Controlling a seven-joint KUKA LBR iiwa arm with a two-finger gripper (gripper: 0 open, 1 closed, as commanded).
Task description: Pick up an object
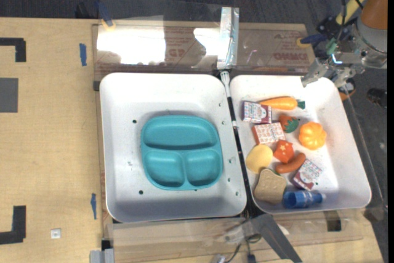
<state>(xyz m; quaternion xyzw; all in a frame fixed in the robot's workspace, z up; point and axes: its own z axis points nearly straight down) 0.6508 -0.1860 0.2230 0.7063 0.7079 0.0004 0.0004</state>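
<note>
While the arm is being seen at the upper right, the gripper is being positioned over the far right corner of the right bin; whether its fingers are released or clenched cannot be told, and nothing is being observed between them. Toy food is being held in the right bin: a carrot, an orange pumpkin-like piece, two small printed cartons, a yellow piece, a sausage, a bread slice and a blue bottle. A teal divided tray is being held in the left bin.
</note>
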